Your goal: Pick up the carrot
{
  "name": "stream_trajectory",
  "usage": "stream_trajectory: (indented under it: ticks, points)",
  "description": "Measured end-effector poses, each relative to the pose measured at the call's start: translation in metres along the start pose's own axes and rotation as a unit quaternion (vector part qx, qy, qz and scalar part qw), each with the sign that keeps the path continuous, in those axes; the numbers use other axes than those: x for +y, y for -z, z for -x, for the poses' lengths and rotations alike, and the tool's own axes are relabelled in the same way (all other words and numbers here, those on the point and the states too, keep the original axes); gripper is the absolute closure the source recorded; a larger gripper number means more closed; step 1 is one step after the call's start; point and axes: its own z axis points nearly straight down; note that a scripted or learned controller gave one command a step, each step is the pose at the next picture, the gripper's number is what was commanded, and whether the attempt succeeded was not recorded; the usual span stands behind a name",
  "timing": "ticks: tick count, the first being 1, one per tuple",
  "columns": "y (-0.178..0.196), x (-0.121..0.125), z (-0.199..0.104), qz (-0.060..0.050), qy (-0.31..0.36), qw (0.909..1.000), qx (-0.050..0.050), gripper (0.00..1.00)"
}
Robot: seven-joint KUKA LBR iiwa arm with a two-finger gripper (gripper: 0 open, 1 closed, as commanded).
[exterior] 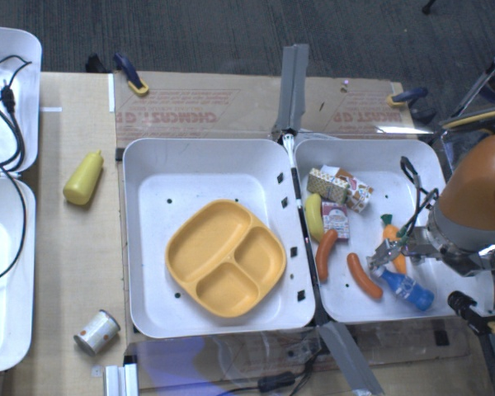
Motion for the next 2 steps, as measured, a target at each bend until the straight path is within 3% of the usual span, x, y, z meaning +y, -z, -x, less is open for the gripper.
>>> stream_trajectory:
  ticks: [1,2]
  points:
    - [0.009,0.000,0.000,0.000,-0.002,1.0000,0.000,1.00]
    - [0.171,-0.010,-0.017,0.000,-0.054,0.9986,-0.001,1.00]
